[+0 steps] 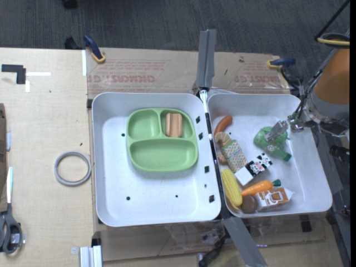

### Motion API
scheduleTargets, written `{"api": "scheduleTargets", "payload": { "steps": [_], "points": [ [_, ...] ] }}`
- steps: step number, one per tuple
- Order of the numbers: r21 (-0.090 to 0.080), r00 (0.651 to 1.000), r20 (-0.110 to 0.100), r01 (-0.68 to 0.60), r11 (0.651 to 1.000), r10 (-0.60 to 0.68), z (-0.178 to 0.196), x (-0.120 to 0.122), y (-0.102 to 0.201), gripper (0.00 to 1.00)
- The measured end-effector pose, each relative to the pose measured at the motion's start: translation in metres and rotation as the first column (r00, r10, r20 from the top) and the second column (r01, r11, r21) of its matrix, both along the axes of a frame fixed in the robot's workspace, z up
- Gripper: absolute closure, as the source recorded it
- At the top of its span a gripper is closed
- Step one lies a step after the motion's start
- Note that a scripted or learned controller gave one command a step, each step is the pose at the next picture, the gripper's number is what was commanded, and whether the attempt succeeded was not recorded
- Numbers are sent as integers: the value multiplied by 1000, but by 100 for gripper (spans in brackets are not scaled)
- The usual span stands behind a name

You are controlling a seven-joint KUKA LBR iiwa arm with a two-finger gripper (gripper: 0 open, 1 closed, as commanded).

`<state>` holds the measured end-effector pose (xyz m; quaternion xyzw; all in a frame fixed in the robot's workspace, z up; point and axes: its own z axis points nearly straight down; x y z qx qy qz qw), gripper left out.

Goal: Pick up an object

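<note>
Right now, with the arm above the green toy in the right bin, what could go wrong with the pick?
1. The green toy looks irregular, so the gripper may slip off it.
2. It lies near the right bin's far wall, leaving little room.
3. The other toys are crowded: the cow block, carrot and corn lie close together, so a missed grasp may push them.

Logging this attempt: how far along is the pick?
Done: the end effector has reached the right bin and sits at the green toy. In hand: nothing clearly gripped or lifted; the toy looks to be resting in the bin. Left: a secure grasp and the lift.
</note>
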<state>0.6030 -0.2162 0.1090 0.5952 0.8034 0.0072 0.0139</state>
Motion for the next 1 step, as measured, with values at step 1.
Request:
{"api": "scheduleTargets", "payload": {
  "steps": [1],
  "points": [
    [-10, 899, -7, -437, 899, 437, -2, 8, 5, 0]
  ]
}}
